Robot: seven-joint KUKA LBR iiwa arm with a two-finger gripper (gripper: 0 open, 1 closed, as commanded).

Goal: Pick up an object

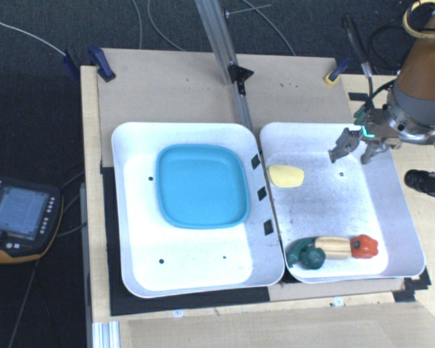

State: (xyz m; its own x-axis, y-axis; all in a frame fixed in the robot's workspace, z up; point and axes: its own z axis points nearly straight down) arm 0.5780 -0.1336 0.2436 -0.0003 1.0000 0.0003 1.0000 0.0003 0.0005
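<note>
A yellow piece (286,176) is seen lying flat by the left wall of the right bin (391,194), its long side set across the bin. The gripper (355,151) is held above the bin's far end with its fingers spread and nothing between them. The arm is cut off at the edge

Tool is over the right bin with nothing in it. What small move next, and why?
Probably shift the tool toward the pale yellow object and lower onto it. The tool sits above bare floor at the far side of the right bin, its fingers spread, nothing between them. The yellow piece lies alone by the left wall; the green, tan and red items crowd the near edge.
</note>
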